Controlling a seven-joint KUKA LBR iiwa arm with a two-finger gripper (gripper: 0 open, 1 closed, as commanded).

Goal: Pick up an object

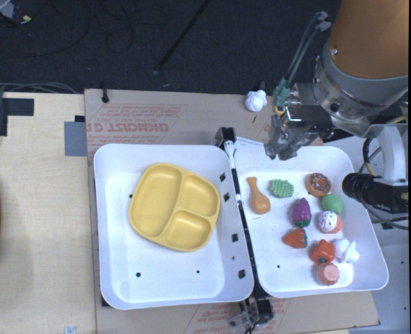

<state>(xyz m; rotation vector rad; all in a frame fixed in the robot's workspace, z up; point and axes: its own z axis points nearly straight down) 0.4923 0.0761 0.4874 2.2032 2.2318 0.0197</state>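
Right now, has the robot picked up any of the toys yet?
Not yet. Nothing looks done: the toy food, like the chicken leg, grapes and donut, lies in the right bin. In hand: the pincer hangs over that bin's back edge, with no toy seen in it. Left: go down, grab one, lift it.

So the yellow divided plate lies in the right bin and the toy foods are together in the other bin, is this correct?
Not quite. The camera view shows the yellow divided plate in the left bin, not the right one. The toy foods, such as the purple grapes and the chicken drumstick, lie together in the other bin, the right bin, as you said.
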